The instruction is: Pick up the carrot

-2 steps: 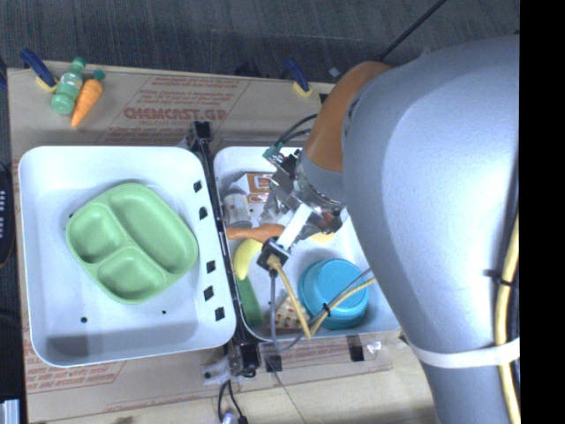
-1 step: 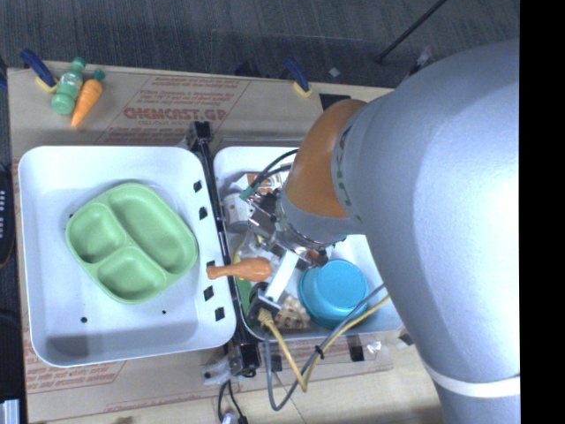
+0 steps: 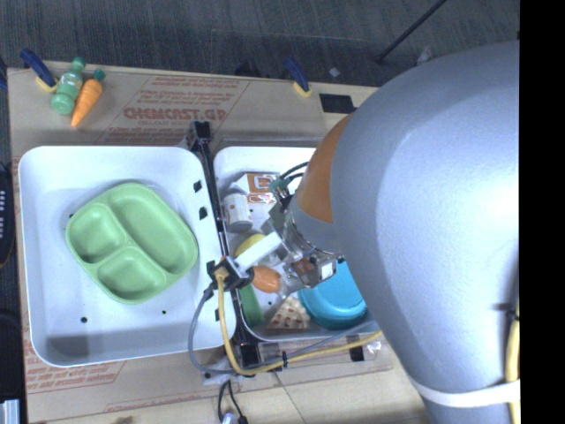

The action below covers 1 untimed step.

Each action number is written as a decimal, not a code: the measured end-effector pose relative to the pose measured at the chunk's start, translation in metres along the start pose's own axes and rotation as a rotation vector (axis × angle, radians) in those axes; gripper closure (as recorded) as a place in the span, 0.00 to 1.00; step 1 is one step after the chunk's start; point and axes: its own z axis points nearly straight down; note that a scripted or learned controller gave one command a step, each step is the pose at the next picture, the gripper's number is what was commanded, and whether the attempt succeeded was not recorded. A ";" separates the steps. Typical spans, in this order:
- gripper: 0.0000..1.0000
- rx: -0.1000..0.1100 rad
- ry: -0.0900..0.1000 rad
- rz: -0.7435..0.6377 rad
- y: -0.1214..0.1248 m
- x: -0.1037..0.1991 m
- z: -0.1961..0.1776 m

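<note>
Camera view: the carrot (image 3: 86, 101), a small orange tapered toy with a green top, lies on the brown paper-covered tabletop (image 3: 265, 95) at the far left corner, outside both bins. It lies just beside a pale green toy bottle (image 3: 66, 89), near a blue clamp (image 3: 37, 67). It is well apart from the gripper (image 3: 300, 268), with the whole left bin (image 3: 35, 237) between them.

The grey arm (image 3: 441, 219) with its orange band (image 3: 320, 179) reaches over the right white bin (image 3: 231, 162) and hides much of it. The gripper is low among the clutter there, and whether it is released or clenched cannot be told. Just to the left of the gripper sits a small rounded orange piece (image 3: 265, 279); what it is cannot be made out, and it is not seen held.

Around it in the right bin lie a yellow and white oblong item (image 3: 254, 247), a small grey-white can (image 3: 235, 210), a blue plastic bowl (image 3: 335, 306), a tan cracker-like piece (image 3: 287, 313) and a dark green item (image 3: 251, 306). A flat white packet with orange-red print (image 3: 259, 184) lies at the far end, its writing too small to read.

The left bin holds a light green plastic plate with three compartments (image 3: 132, 241).

Red print on the tabletop paper reads "CHEMCAST GP" (image 3: 175, 113), with smaller lines around it that cannot be read. Yellow cables (image 3: 228, 329) run along the near edge between the bins
</note>
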 end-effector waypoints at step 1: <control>0.00 0.002 -0.001 -0.002 -0.001 0.000 0.000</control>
